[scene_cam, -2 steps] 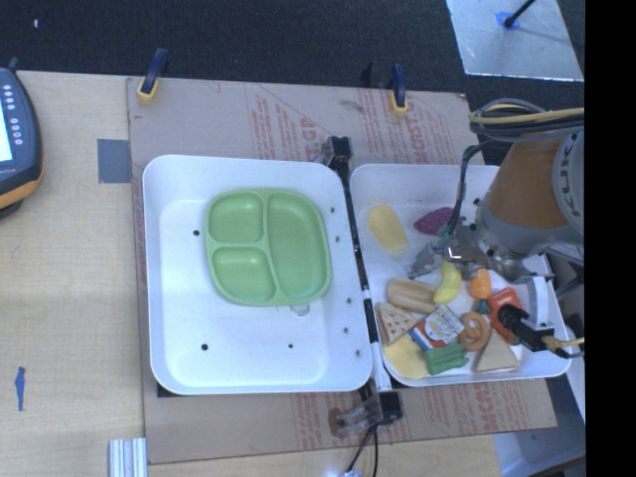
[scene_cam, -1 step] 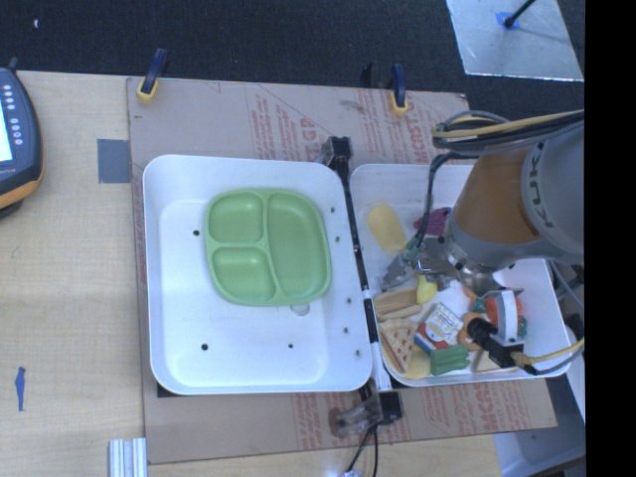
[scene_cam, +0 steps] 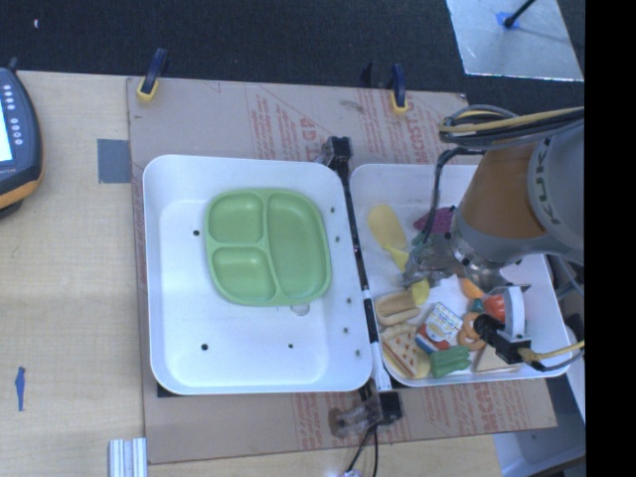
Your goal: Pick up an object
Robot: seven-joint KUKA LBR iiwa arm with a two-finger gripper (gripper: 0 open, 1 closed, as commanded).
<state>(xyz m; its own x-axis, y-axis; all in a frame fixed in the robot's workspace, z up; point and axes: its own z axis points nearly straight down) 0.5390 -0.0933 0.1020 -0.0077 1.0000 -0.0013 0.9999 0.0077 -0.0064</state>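
The right bin (scene_cam: 378,182) holds a heap of small toy foods: a yellow piece (scene_cam: 388,229), a tan bread-like piece (scene_cam: 396,307), a waffle-like piece (scene_cam: 401,350), a green block (scene_cam: 449,362), orange pieces (scene_cam: 490,306) and a small white packet (scene_cam: 441,321). My gripper (scene_cam: 425,264) hangs low over the middle of this bin, just right of the yellow piece and above the bread piece. The orange-banded wrist (scene_cam: 502,197) covers the bin's far right part. The fingertips are buried in the clutter.
The left bin (scene_cam: 169,266) holds a green divided plate (scene_cam: 268,246) in its upper middle. A black divider (scene_cam: 354,256) runs between the bins. Clamps (scene_cam: 151,76) sit on the cardboard's far edge, and a handheld pendant (scene_cam: 15,137) lies at the far left.
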